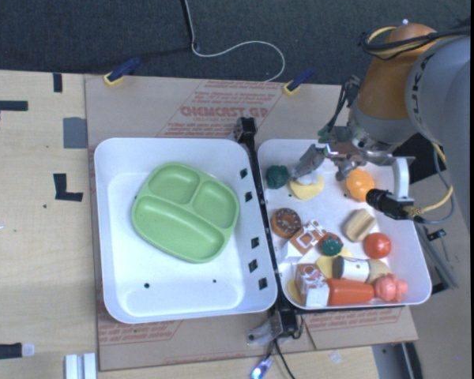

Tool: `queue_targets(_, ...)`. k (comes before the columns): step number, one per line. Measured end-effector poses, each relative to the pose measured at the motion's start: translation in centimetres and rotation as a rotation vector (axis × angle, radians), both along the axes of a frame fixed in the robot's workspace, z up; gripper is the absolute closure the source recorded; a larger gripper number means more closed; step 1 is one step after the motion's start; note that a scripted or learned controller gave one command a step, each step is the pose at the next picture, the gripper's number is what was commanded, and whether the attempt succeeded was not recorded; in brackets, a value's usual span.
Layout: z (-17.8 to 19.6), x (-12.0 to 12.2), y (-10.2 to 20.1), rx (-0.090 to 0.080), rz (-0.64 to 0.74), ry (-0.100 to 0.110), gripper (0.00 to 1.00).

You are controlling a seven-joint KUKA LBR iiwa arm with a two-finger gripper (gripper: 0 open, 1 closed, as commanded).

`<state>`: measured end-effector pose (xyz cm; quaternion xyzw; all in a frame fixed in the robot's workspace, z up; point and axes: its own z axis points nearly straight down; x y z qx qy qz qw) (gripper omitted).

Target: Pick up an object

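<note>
Gripper [325, 158] is hanging over the right bin [417, 247], fingers spread apart, holding nothing. Yellow banana [306, 186] is lying just below its left finger, green toy [277, 177] further left, orange [359, 185] just right. Cardboard sheet [221, 110] up-left is showing red print, reversed, not readable. Green plate [186, 211] is sitting well left.

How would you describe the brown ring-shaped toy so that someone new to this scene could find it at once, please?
Look at the right-hand white bin, the one crowded with toy food, and follow its left wall down past the dark green piece near the top. Just below sits the doughnut, lying flat. It is the only brown ring with a hole in the middle; its neighbours are solid shapes.
</note>
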<state>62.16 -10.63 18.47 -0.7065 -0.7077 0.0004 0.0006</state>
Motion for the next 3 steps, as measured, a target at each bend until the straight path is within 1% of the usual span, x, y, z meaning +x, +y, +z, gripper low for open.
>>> queue_targets(1,3.0,4.2,5.8,0.000,0.003,-0.004,0.00)
queue_targets(2,12.6,4.8,10.8,0.001,0.006,-0.010,0.00)
queue_targets(3,12.9,4.7,10.4,-0.002,0.001,0.000,1.00)
